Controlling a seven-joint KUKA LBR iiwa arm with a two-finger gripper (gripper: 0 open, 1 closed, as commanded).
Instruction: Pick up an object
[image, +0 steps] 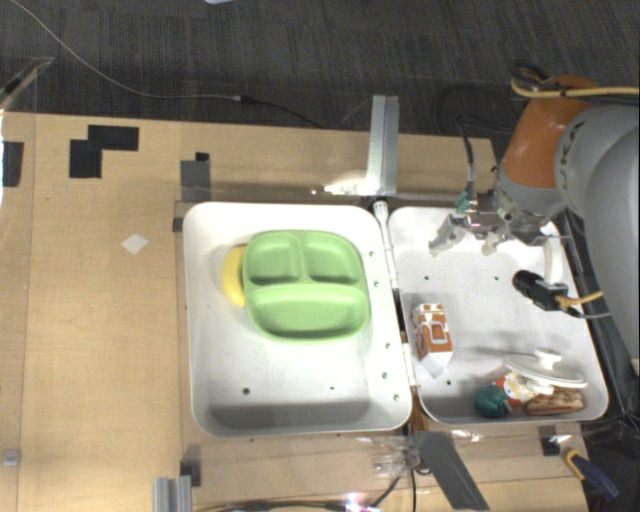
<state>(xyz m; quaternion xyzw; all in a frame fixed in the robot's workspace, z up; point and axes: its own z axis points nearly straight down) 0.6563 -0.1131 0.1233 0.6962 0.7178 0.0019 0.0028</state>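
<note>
My gripper (468, 241) hangs over the far end of the right bin (480, 300), open, with bare bin floor between its fingers. A small orange and white carton (432, 334) lies by the bin's left wall. In the near right corner sit a dark green lump (490, 402), a white lid-like piece (546, 369) and a brown and red item (552, 403). The left bin (290, 390) holds a green divided plate (304, 283) with a yellow object (232, 277) partly hidden under its left edge.
A metal post (383, 150) stands behind the divider between the bins. The arm's grey body and orange band (535, 145) crowd the right bin's far right side, with a black cable fitting (538, 288) over it. Tan bench surface (90, 330) extends to the left.
</note>
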